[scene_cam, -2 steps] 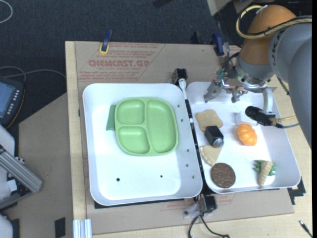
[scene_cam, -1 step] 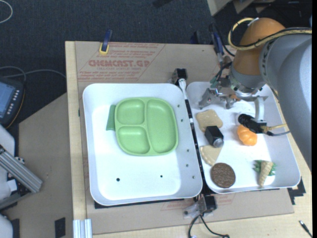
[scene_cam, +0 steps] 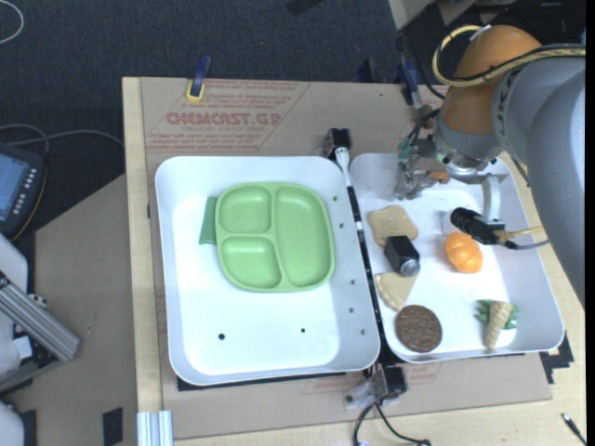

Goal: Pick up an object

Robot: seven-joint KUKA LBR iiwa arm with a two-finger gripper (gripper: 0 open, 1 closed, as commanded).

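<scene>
My gripper (scene_cam: 412,182) hangs low over the far left part of the right bin (scene_cam: 530,291), just beyond a tan bread slice (scene_cam: 391,223). In front of the slice lies a small black block (scene_cam: 402,255). An orange fruit (scene_cam: 463,252) sits near the middle of the bin. A second tan piece (scene_cam: 394,291) rests by the bin's left wall, and a brown round patty (scene_cam: 418,328) lies in front of it. At the front right corner is a yellow-and-green corn cob (scene_cam: 496,321). I see nothing held in the gripper.
The left bin (scene_cam: 186,323) holds a green divided plate (scene_cam: 275,236) toward its far side. The grey arm with its orange band (scene_cam: 488,72) comes in from the upper right. Brown board surrounds both bins.
</scene>
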